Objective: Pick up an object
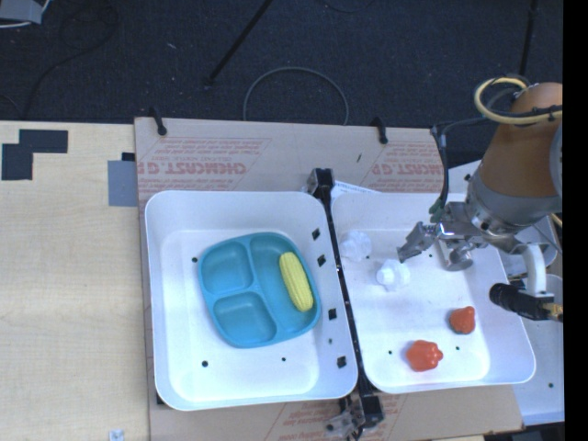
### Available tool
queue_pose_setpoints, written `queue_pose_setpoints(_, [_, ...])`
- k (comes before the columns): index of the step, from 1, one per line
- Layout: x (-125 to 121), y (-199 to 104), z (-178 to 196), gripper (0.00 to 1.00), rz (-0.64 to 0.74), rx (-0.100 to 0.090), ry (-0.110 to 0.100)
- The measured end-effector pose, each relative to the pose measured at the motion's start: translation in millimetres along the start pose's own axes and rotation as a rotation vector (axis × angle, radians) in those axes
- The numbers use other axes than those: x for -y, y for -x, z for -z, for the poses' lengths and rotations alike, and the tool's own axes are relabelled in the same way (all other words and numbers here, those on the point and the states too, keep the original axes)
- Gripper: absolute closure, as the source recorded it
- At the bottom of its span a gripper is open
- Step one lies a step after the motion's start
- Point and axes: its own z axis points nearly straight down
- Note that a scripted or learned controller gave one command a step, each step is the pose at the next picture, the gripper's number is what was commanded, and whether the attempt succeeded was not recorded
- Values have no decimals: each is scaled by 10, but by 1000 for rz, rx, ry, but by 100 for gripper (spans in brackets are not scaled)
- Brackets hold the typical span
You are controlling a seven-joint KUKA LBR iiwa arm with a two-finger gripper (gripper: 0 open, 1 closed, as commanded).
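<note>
In the right bin (514,361), my gripper (432,250) hangs over the upper middle of the floor. It is open, with nothing between its fingers. A small white crumpled object (392,274) lies just left of and below its left fingertip, apart from it. A pale translucent piece (356,243) rests near the divider. A small orange-red object (462,320) sits lower right. A rounder orange-red one (424,355) sits near the front wall. In the left bin (175,375), a yellow corn cob (296,280) lies in a blue sectioned tray (239,301).
A black divider (336,283) runs between the two bins. The grey arm with its orange band (519,145) comes in from the right above the right bin. A black fitting (519,299) sticks out at the right bin's right wall. Cardboard (239,159) lies behind the bins.
</note>
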Motion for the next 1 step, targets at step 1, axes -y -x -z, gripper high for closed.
queue_pose_setpoints(1, [54, 28, -468, 0, -1, 0, -1])
